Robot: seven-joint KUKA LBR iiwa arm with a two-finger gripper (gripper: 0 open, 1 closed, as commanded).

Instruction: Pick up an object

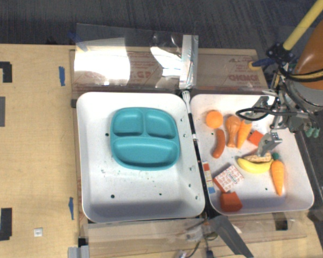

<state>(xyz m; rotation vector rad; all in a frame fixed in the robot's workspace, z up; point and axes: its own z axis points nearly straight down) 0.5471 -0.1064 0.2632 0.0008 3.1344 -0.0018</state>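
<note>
The right bin [303,196] holds several toy foods. A yellow banana [252,165] lies near its middle, with a carrot [278,177] just to its right. My gripper [267,146] hangs right above the banana's right end, close to a small orange block [254,137]. An orange ball [214,118], a reddish sausage [219,143] and an orange vegetable piece [234,131] lie toward the bin's back left. Near the front edge are a patterned box [228,177] and a red block [231,201]. I see nothing lifted off the bin floor.
The left bin [97,187] bears a teal divided plate [145,138]. A clear plastic sheet [134,63] stands behind the bins. The arm's grey body and black cables [290,104] crowd the right bin's back right corner.
</note>
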